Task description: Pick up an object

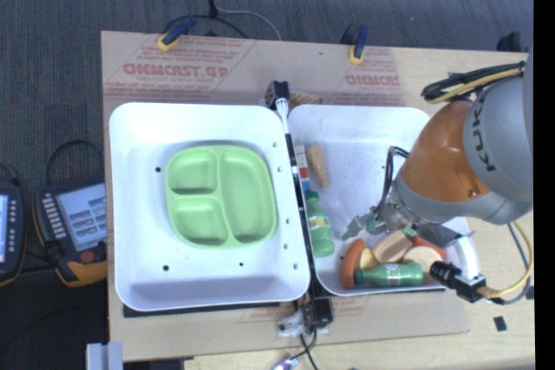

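The arm reaches down into the right bin [364, 134], its pincer [371, 221] low among the clutter at the near end. I cannot tell how the pincer stands. Just beside it, toward the near wall, lie a green bottle [390, 275], an orange piece [350, 260] and a tan piece [392, 247]. The left bin [139, 186] holds a green divided tray [221, 195]

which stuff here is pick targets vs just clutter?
Job:
gripper, low in the right bin
green bottle
orange piece
tan piece
green piece

Lying about:
green tray in the left bin
clamps
pendant on the floor
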